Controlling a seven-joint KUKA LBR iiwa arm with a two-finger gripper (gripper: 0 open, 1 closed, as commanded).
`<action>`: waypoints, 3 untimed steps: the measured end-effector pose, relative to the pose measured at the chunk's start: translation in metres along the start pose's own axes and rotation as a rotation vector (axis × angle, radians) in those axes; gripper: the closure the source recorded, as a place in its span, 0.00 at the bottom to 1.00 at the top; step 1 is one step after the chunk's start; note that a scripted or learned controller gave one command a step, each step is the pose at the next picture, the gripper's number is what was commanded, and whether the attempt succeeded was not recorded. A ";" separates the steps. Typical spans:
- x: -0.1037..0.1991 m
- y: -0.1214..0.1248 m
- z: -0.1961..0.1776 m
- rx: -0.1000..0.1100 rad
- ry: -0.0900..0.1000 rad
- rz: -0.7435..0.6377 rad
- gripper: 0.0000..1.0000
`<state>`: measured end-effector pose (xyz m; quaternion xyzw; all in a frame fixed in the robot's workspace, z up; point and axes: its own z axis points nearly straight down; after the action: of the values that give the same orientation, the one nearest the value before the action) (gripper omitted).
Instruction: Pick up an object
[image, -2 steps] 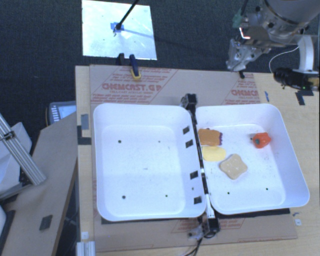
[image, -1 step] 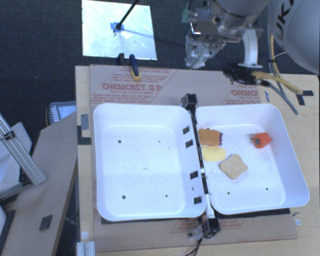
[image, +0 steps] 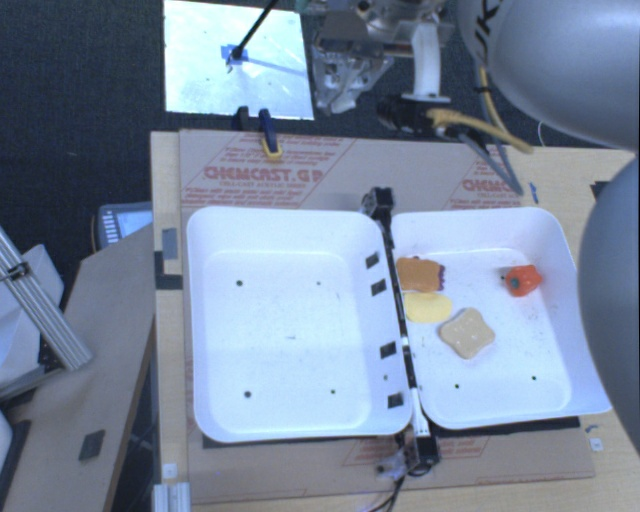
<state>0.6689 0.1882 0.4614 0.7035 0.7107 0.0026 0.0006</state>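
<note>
Worktop (image: 300, 165): brown board, two white bins; left bin (image: 215, 400), right bin (image: 560, 390) holds toast (image: 467, 333), yellow piece (image: 428, 308), orange piece (image: 419, 274), red piece (image: 521, 280). Pincer (image: 345, 75) up past the bins' far edge, well apart from them; grip state can't tell.

- Two shallow white bins on the table: the left bin (image: 215, 300) and the right bin (image: 560, 300).
- One orange-brown piece with a purple edge (image: 419, 274), in the right bin.
- One pale yellow flat piece (image: 428, 308), in the right bin.
- One tan, square-ish piece (image: 467, 333), in the right bin.
- One small orange-red object (image: 521, 280), in the right bin.
- Four loose objects in all, every one in the right bin.
- One yellow clamp (image: 270, 147) at the far edge of the table.
</note>
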 end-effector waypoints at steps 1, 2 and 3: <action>0.049 0.000 -0.021 0.000 0.001 0.002 1.00; 0.046 0.000 -0.019 0.002 -0.002 0.005 0.00; 0.047 0.000 -0.031 -0.001 0.000 0.001 1.00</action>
<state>0.6683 0.2350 0.4928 0.7040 0.7102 0.0029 0.0009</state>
